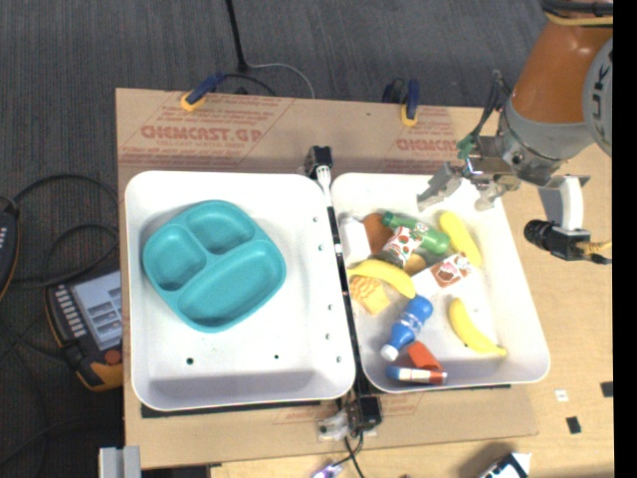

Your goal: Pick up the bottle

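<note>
A blue and white bottle (pixel 408 324) lies tilted in the right bin (pixel 530 339), its white cap pointing to the front left, between a yellow banana (pixel 383 275) and another banana (pixel 474 331). A green bottle-like item (pixel 410 224) lies further back among the toys. My gripper (pixel 460 196) hangs over the back of the right bin, above and behind the pile, well apart from the blue bottle. Its two fingers (pixel 432 193) stand spread open with nothing between them.
The right bin also holds a third banana (pixel 459 235), red and white cartons (pixel 405 247), an orange waffle-like piece (pixel 365 293) and a red item (pixel 420 358). A teal divided plate (pixel 214 264) lies in the left bin (pixel 149 366). Clamps (pixel 409 103) hold the cardboard at the back.
</note>
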Controlling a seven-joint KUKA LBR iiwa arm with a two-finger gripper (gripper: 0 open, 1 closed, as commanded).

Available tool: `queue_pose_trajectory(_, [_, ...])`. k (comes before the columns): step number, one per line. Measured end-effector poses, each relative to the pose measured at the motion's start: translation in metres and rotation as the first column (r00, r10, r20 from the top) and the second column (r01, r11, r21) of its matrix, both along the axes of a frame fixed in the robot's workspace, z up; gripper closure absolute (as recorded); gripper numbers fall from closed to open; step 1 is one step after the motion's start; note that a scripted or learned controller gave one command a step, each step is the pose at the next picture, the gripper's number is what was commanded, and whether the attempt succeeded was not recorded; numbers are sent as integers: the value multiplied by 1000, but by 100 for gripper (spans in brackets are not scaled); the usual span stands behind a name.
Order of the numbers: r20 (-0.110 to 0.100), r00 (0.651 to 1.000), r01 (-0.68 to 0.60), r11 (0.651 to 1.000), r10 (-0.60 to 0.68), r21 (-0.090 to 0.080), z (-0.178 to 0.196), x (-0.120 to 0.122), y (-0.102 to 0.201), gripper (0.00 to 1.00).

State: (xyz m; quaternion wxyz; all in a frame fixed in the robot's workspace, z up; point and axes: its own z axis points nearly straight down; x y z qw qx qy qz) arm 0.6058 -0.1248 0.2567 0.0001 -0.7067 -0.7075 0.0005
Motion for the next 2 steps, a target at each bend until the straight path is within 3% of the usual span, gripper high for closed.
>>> queue_pose_trajectory(1, [1, 1000, 32, 1000, -32, 0, -129, -25, 18, 0])
queue_pose_trajectory(2, [1, 997, 79, 997, -79, 1, -148, -68, 9, 0])
